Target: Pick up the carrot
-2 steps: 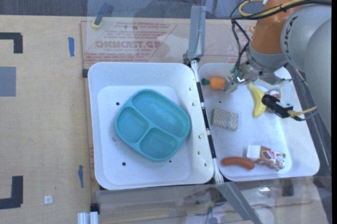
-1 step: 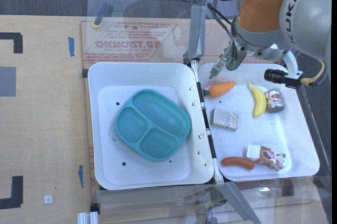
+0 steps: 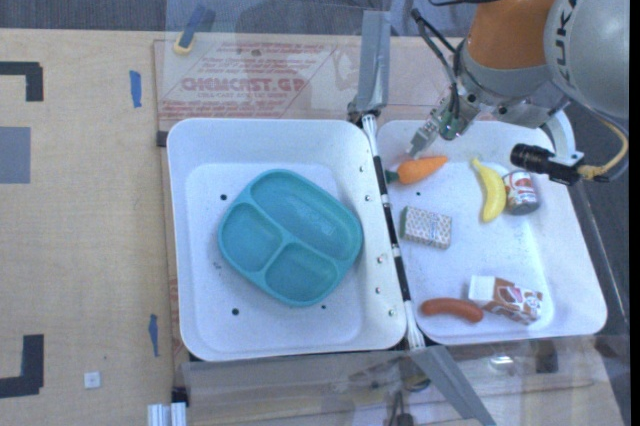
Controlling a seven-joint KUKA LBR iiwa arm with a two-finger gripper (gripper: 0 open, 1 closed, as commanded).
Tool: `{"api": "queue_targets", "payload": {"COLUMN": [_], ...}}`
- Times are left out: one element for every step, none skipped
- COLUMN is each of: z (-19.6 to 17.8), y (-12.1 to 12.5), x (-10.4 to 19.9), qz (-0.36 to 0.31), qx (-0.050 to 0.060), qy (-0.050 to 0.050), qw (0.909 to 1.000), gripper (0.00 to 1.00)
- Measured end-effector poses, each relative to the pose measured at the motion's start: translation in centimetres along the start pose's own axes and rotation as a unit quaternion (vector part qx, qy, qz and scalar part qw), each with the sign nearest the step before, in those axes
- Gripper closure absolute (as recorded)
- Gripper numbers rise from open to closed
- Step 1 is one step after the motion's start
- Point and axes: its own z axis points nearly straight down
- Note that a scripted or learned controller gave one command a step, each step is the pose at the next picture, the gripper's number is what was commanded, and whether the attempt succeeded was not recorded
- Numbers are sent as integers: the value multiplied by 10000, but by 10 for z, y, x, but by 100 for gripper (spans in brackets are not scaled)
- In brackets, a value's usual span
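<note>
Fingers [image 3: 437,136] slightly apart, holding nothing, poised just above the carrot [image 3: 421,169], right bin [image 3: 575,314]

The arm [image 3: 560,24] runs out past the right and top edges, so its base stays unseen. Its gripper [image 3: 447,126] is small and blurred over the right bin's [image 3: 585,289] far end; whether the fingers are apart can't be read. The can [image 3: 521,192] sits partly behind a black fitting [image 3: 543,162], label unreadable. Print on the small box [image 3: 426,227] and packet [image 3: 507,298]: too fine to make out
</note>
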Motion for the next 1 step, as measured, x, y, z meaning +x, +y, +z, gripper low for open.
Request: {"api": "queue_targets", "payload": {"z": [0], "y": [0], "x": [0], "qz": [2], "qx": [-1], "qy": [0], "qw": [10000], "gripper": [0]}}
